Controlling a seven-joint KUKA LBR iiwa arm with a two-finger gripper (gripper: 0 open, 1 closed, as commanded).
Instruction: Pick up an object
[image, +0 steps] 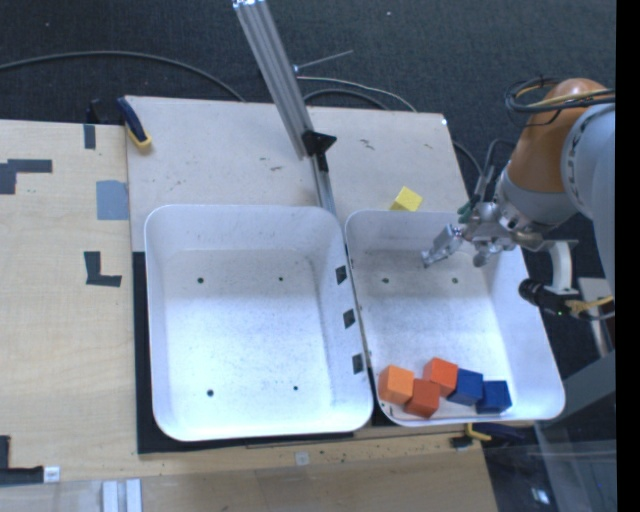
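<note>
Two-finger metal gripper (452, 247) hangs over the right white plastic bin (520, 340), fingers apart and holding nothing.

One camera sits fixed above the bench (230, 140), looking down at a slant from some height. It takes in both white bins (250, 320), side by side, with the arm (560, 150) entering at right.

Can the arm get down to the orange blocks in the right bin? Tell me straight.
Probably yes. The pincer hangs over the far end of the right bin, and the orange blocks sit at its near end with bare floor between and nothing over them.
</note>
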